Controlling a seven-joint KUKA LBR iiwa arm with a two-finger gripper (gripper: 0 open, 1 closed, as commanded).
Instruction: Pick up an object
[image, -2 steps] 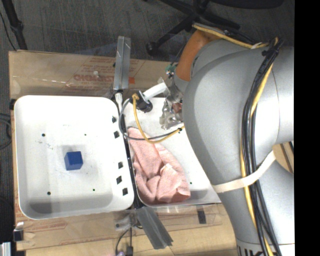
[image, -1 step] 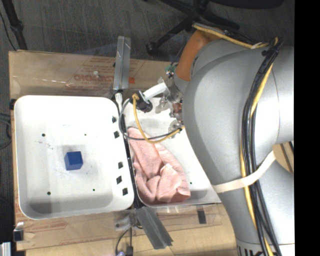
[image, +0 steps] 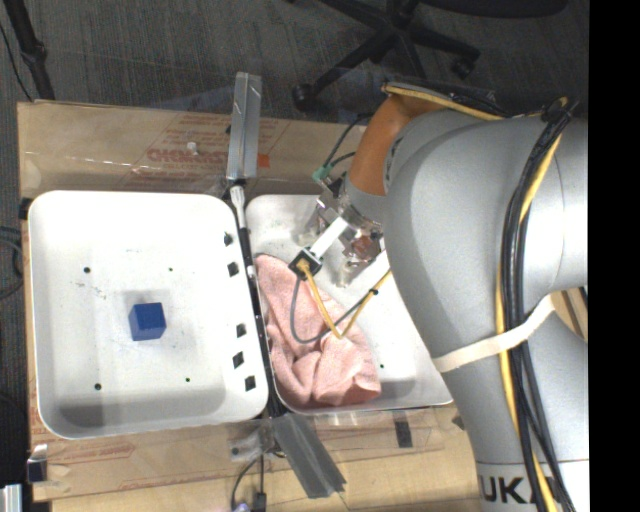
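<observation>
A: Where was the two-finger gripper?

B: It hung low in the right-hand white plastic bin, under the grey arm with its orange band. Whether it was open or closed could not be told, and nothing could be seen in its grasp.

A: And the objects?

B: The crumpled pink cloth lay just below and to the left of the gripper, near it; touching or not was unclear. The small blue cube sat well apart, far to the gripper's left, in the left-hand white bin. A yellow cable trailed down from the gripper across the cloth.
</observation>
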